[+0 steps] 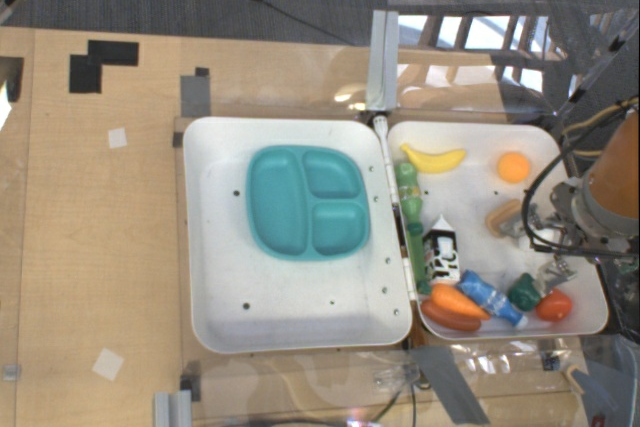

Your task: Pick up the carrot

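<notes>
We are approaching: gripper (553,267), finger state unclear, must move left to the carrot (457,299), lower right.

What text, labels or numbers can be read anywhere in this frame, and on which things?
Black and white carton in the right bin: large black marks on white, too blurred to read.
Blue bottle beside the carrot: no legible label.
Nothing else carries readable text.

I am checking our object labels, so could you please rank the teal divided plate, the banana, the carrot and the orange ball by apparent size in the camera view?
1. teal divided plate
2. and 3. banana and carrot: look alike, unranked
4. orange ball
</notes>
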### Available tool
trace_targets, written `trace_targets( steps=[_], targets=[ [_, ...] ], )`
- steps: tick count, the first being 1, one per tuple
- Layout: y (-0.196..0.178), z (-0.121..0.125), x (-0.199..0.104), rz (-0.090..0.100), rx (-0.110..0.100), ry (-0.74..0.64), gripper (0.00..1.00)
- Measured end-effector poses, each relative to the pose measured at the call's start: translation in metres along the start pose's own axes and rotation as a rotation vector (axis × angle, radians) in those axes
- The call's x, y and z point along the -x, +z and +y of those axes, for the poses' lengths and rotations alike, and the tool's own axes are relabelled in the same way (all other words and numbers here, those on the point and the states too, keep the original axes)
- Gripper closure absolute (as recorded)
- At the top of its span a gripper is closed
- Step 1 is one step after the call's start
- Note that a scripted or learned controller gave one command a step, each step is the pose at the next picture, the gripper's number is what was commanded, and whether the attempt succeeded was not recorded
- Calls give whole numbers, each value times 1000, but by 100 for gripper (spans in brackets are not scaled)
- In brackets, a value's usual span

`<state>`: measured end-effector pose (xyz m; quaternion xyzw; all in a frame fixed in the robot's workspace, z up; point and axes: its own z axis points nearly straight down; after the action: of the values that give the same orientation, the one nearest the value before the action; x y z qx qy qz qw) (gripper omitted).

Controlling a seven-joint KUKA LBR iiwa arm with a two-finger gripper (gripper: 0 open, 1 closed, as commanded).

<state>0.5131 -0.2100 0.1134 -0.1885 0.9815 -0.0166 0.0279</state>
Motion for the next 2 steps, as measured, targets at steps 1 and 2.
trace_targets(
  steps=[1,2],
  targets=[
    [5,-3,7,9,-2,3,0],
    [31,-24,80,34,42,-155,0]
  ],
)
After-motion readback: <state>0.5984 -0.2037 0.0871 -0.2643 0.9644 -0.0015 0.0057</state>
